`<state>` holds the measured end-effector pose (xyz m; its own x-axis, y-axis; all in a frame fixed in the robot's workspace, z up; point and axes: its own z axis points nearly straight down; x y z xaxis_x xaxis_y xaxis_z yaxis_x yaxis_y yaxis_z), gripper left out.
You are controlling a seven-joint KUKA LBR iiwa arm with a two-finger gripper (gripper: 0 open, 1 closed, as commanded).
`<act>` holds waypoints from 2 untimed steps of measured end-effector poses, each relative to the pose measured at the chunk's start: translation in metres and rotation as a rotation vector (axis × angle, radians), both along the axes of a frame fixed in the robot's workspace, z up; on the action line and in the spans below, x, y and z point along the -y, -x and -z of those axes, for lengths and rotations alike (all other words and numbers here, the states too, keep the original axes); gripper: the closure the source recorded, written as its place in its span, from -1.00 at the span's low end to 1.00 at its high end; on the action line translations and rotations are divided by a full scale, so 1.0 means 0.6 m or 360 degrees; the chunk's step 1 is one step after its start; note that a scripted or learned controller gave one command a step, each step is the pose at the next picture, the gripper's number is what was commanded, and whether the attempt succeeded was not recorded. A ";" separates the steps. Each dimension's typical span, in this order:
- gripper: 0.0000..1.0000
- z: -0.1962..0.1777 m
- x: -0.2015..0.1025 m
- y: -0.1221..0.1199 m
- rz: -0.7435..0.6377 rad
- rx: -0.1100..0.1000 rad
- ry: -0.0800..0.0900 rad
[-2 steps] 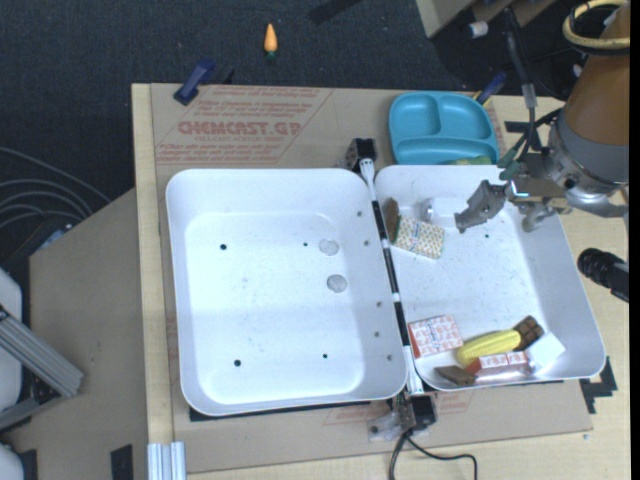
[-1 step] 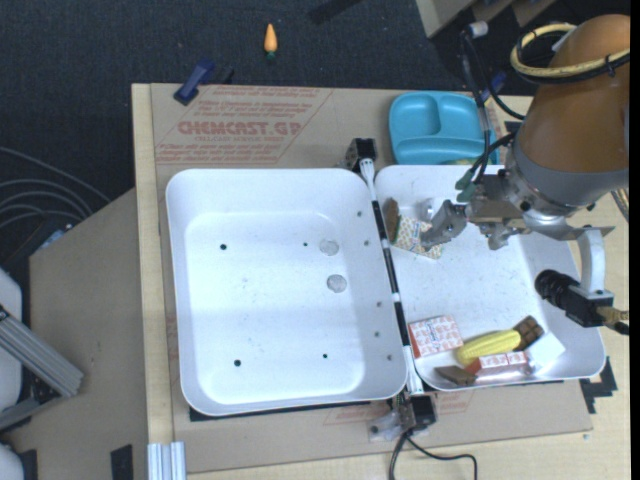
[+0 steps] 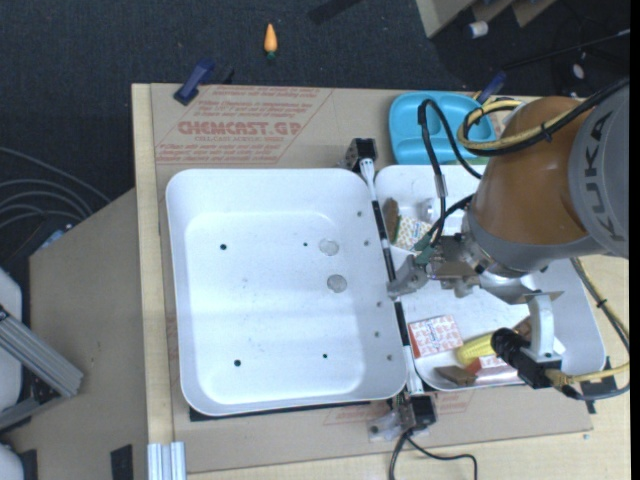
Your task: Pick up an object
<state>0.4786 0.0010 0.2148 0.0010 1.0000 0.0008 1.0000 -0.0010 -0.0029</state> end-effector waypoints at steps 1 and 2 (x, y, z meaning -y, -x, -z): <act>1.00 -0.017 0.000 -0.001 0.0001 0.0003 0.0001; -1.00 -0.016 0.000 -0.001 0.0001 0.0003 0.0000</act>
<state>0.4791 0.0010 0.2247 0.0019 1.0000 0.0005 1.0000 -0.0019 -0.0012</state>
